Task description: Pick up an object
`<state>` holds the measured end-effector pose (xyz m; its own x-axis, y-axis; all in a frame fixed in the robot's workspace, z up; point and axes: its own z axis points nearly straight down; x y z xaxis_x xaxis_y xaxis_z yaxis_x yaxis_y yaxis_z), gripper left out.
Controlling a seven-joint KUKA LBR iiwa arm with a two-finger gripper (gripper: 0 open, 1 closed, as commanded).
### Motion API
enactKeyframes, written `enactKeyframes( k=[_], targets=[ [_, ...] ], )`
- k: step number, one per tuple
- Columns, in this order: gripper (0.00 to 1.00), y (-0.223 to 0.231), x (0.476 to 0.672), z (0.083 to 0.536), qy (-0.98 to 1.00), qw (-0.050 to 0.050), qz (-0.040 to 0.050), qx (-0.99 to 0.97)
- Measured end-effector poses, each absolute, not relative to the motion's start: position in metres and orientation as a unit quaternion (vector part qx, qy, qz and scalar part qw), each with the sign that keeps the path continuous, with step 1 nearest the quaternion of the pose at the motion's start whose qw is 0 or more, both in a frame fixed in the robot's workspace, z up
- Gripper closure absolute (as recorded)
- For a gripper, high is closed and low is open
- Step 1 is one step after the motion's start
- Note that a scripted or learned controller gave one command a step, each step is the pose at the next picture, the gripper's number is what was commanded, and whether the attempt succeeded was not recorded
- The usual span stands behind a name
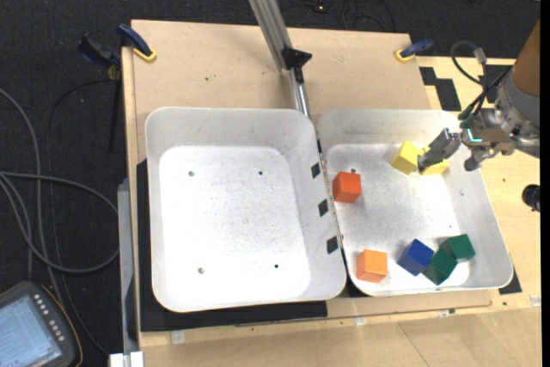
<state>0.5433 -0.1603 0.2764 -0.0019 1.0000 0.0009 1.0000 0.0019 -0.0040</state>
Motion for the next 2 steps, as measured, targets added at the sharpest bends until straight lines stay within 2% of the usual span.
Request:
enactKeyframes(
  k=[1,2],
  targets=[
    [0.0,-0.16,0.544,0.278,-0.707,0.0,0.0002,-0.707],
    [0.0,-0.161,0.544,0.214,-0.707,0.003,0.002,-0.707]
  ],
)
